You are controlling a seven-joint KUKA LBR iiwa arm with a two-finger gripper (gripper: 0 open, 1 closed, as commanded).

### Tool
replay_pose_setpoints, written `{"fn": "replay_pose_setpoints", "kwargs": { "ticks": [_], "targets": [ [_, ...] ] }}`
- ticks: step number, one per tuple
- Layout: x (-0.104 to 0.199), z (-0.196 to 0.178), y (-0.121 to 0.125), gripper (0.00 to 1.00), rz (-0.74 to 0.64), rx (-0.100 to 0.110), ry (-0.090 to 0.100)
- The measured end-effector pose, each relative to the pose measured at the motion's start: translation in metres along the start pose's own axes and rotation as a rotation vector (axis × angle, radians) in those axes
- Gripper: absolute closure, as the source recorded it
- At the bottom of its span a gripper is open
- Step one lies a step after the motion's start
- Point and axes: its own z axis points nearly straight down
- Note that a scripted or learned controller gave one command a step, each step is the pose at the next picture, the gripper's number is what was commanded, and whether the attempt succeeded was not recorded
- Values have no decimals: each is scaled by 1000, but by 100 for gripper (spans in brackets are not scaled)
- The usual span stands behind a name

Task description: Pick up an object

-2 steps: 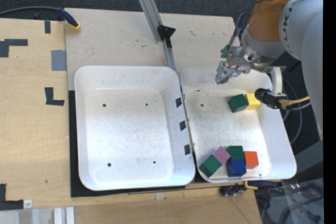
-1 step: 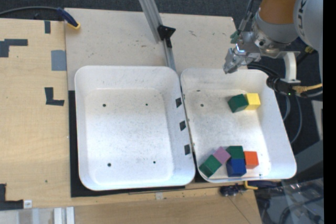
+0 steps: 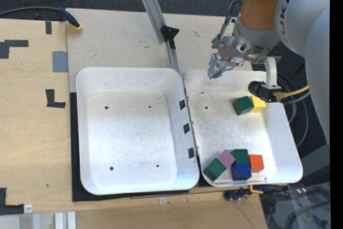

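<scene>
My gripper (image 3: 216, 71) hangs over the far left corner of the right bin (image 3: 225, 115), with nothing seen between its fingers. A green block (image 3: 243, 105) lies near the bin's far right, touching a yellow block (image 3: 258, 103). At the near edge sits a cluster: a green block (image 3: 215, 169), a pink block (image 3: 226, 158), a dark green block (image 3: 240, 155), a blue block (image 3: 241, 170) and an orange block (image 3: 256, 162). All the blocks lie apart from the gripper.
The left bin (image 3: 131, 128) stands beside the right one. A slanted metal bar (image 3: 153, 5) runs down to the gap between the bins. Cables (image 3: 284, 95) trail at the right of the bench.
</scene>
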Motion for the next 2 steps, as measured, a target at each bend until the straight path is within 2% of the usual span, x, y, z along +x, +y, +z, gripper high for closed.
{"fn": "replay_pose_setpoints", "kwargs": {
  "ticks": [2],
  "targets": [
    [121, 13, -14, 100, -3, 0, 1]
  ]
}}
